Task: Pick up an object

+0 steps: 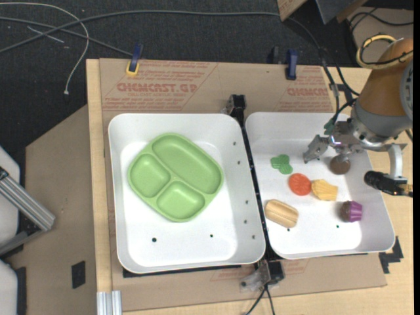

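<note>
- Crowded right bin [315, 241]: green piece [281, 163], red ball [300, 184], yellow piece [324, 190], bread roll [281, 213], purple cup [352, 210].
- Above (tilted in from right), end effector [331, 151], fingers spread, gripping nothing.

Lab: clamped bench [98, 176], loose cables [59, 28]

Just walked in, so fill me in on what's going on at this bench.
A robot arm reaches in from the right with its claw low over the back of the right bin. Nothing is visibly between its fingers. The toys lie loose in that bin: a green piece, an orange-red ball, a yellow piece, a tan bread-like piece, a purple piece and a brown piece beside the claw. A green divided plate sits in the left bin.
</note>
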Available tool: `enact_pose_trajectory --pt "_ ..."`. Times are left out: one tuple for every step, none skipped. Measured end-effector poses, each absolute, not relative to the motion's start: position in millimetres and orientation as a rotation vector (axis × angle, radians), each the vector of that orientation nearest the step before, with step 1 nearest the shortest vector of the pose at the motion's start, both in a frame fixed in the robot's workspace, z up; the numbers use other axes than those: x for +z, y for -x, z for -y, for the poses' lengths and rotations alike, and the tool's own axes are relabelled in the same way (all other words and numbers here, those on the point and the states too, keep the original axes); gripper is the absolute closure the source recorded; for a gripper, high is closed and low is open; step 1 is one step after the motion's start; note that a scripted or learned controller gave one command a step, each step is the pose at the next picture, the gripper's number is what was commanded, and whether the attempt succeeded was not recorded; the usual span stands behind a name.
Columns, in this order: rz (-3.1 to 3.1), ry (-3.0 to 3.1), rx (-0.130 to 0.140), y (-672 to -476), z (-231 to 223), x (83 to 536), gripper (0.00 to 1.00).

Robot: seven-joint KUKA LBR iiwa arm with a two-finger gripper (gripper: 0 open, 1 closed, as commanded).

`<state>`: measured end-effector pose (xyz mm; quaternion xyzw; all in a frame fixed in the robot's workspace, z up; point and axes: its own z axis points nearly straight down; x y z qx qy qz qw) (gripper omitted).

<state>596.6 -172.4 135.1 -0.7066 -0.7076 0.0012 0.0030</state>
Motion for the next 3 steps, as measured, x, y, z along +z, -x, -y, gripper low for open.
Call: enact_pose_trajectory --pt "2.218 2.214 0.001 -596.3 170.2 82.7 0.00" --pt "2.222 2.219 -0.002 -597.8 171.5 97.2 1.00" --pt "2.225 2.224 -0.004 -597.3 171.8 141.1 1.00"
